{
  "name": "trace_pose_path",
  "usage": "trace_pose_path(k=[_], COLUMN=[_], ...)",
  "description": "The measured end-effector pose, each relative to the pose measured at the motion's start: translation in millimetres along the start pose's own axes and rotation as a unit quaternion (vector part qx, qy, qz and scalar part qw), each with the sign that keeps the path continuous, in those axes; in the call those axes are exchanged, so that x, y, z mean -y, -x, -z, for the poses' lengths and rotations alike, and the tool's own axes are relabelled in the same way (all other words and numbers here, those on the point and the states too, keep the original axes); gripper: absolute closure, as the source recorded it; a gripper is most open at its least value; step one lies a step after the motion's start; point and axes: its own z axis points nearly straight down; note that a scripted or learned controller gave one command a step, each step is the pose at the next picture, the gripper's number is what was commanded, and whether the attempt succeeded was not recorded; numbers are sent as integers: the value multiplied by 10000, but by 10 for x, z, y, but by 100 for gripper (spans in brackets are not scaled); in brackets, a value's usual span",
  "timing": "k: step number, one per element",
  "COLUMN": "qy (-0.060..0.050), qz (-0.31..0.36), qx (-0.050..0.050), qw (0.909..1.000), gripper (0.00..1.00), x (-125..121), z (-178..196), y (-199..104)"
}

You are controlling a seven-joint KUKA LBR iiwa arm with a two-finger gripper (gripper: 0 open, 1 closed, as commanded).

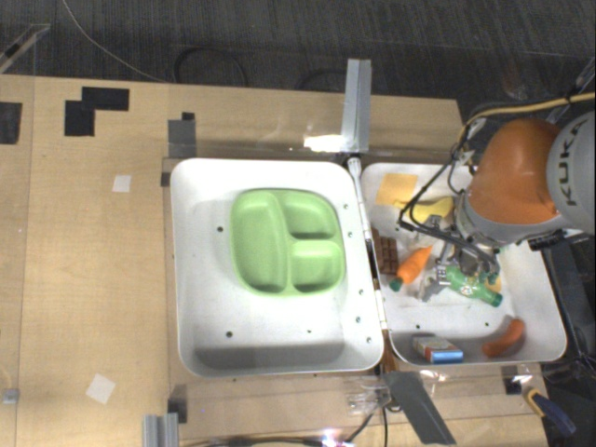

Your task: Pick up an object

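Observation:
The right bin (549, 329) holds several small items. An orange carrot (412, 265) lies left of centre, and a green bottle-like object (477, 290) lies beside it. My gripper (451, 273) hangs low over the bin between the carrot and the green object, right above the green one. The arm's orange band (517, 175) covers the bin's upper right. A yellow block (395, 190) and a yellow rounded piece (430, 210) lie at the back. Along the bin's left wall lies a brown bar (386, 252).
A red sausage (504, 338) and a small blue-and-red box (440, 350) lie near the right bin's front edge. The left bin (200, 343) holds a green divided plate (284, 240). Black cables (430, 194) loop beside the wrist.

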Motion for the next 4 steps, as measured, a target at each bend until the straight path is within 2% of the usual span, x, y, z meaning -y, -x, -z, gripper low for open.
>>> trace_pose_path(k=[1, 2, 3, 4], qy=[-4, -5, -2, -2], qz=[-504, -527, -1205, -1299], qx=[-6, 6, -13, 6], qw=[9987, 9986, 9927, 9915], gripper=[0, 0, 0, 0], x=[-181, -225, -244, -255], z=[-6, 0, -7, 3], y=[176, 1, 198, -78])
